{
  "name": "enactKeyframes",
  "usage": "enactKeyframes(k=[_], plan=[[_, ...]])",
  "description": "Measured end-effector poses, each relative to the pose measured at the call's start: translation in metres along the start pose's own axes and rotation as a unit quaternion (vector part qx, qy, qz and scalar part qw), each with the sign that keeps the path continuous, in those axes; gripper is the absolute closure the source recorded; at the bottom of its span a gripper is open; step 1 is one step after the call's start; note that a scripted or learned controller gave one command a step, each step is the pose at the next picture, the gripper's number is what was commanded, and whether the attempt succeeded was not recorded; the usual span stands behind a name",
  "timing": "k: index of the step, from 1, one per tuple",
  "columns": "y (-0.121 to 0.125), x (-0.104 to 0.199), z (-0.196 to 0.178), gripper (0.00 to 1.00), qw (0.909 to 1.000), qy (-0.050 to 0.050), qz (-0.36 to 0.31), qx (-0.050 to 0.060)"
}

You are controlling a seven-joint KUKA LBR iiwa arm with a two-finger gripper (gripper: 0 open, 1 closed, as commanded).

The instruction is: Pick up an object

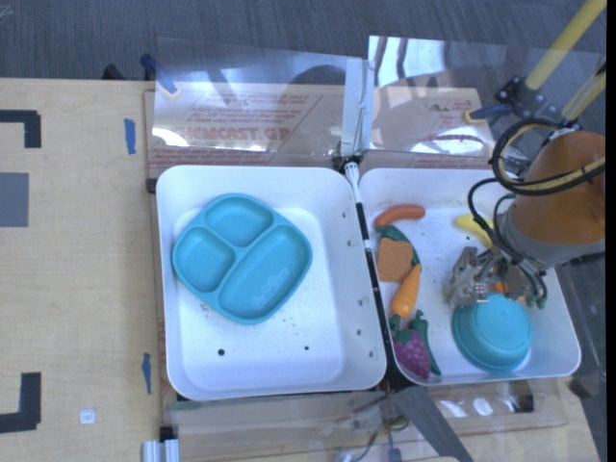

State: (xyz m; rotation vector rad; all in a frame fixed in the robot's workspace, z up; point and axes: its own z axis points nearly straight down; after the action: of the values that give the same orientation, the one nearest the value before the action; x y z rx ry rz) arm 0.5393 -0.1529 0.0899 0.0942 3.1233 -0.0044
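From the overhead camera you have two white bins side by side on the worktop [67,258]. The left bin [318,354] holds a blue divided plate [243,256], lying flat toward its upper left. The right bin [438,215] holds the loose items: a sausage [398,214] near the top left corner, an orange slab [391,259] just below it, a carrot [406,292] tilted against that slab's lower edge, and purple grapes [414,349] with green leaves near the bottom left corner. A banana [472,226] lies toward the upper right, partly covered by the arm. A blue bowl [493,333] sits upright in the lower right of that bin. The arm [558,195] reaches in from the right and hangs over the right bin, with black cables looped above it. The hand [474,282] is low in the bin, just above the bowl's upper left rim and well right of the carrot. You cannot tell how far the hand is open, and nothing is visibly held in it. Some small orange and green pieces show just beside the hand, too cluttered to identify. Clear plastic screens stand behind both bins.
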Motion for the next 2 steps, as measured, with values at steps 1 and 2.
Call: enactKeyframes(k=[1, 2], plan=[[-0.070, -0.049, 0.002, 1.00, 0.9996, 0.003, 0.027, 0.001], [-0.066, -0.081, 0.003, 1.00, 0.9925, 0.004, 0.122, 0.001]])
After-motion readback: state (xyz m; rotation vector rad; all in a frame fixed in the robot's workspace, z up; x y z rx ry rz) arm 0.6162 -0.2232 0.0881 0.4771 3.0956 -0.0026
